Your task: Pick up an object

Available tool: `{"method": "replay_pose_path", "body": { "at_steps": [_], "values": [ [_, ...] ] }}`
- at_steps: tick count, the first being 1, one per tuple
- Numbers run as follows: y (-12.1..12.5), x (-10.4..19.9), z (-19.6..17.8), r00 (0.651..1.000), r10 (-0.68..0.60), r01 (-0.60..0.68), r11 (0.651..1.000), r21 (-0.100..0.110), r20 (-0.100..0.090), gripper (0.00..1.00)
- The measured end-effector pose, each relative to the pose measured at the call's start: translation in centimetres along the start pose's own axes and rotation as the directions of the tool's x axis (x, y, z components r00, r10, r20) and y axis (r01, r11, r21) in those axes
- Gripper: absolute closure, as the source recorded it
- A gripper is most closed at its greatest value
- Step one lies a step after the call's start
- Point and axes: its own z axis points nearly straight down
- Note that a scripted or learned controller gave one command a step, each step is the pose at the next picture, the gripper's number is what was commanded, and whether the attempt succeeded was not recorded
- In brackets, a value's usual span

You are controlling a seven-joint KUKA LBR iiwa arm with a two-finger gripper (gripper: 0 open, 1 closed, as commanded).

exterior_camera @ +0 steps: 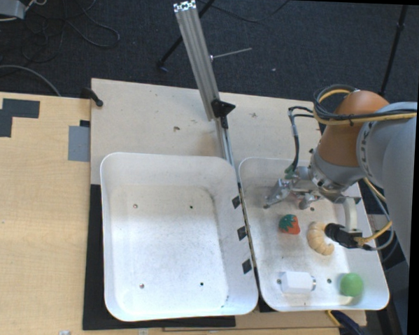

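Hand (289,194) low in the right bin (259,285), fingers spread, gripping nothing, just above the strawberry (288,224).

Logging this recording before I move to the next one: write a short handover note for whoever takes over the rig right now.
Gripper: low over the upper part of the right white bin, nothing visibly held.
Things, all in the right bin: small red strawberry-like toy with green top just below the gripper; tan croissant-shaped piece; white rectangular block; green ball.
Done: nothing lifted.
Left: grasp one object and raise it; the red toy looks nearest.
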Motion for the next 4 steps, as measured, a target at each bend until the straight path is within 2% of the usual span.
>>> {"method": "replay_pose_path", "body": {
  "at_steps": [1,3,4],
  "values": [
    [0.1,-0.1,-1.4,1.000,0.004,-0.004,1.000,-0.005,0.000,1.00],
    [-0.4,-0.6,-12.9,1.000,-0.001,0.001,1.000,-0.013,0.002,1.00],
    [0.5,4.9,-12.0,1.000,-0.005,0.005,1.000,-0.006,-0.001,1.00]
  ]
}}
